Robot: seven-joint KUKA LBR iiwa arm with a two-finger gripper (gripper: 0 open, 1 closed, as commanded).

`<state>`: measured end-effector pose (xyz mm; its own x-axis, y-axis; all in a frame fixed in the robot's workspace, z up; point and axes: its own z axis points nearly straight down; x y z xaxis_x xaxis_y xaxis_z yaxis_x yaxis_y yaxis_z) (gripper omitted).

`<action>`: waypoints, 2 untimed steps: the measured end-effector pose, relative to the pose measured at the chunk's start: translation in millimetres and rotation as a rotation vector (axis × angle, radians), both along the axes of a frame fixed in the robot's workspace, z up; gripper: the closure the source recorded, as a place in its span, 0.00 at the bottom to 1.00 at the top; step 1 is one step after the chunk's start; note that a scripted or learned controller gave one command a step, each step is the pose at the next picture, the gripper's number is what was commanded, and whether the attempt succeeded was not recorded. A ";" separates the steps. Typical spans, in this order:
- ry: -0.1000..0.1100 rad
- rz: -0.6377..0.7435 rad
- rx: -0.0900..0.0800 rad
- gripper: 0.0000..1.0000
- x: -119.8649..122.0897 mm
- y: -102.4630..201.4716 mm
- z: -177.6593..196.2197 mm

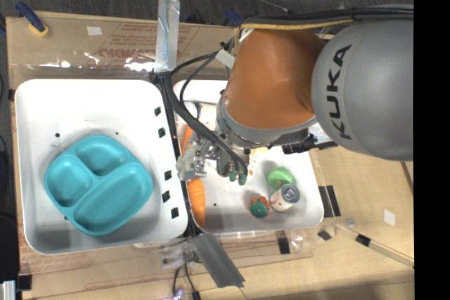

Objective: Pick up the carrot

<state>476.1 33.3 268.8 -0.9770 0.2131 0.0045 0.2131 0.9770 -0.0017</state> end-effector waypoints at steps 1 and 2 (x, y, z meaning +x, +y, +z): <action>-0.003 0.366 0.002 1.00 5.9 34.7 -35.5; -0.005 0.621 0.002 1.00 77.1 41.5 -70.9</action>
<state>553.3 74.8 197.9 -0.9187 -0.3950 -0.0009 -0.3950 0.9187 -0.0002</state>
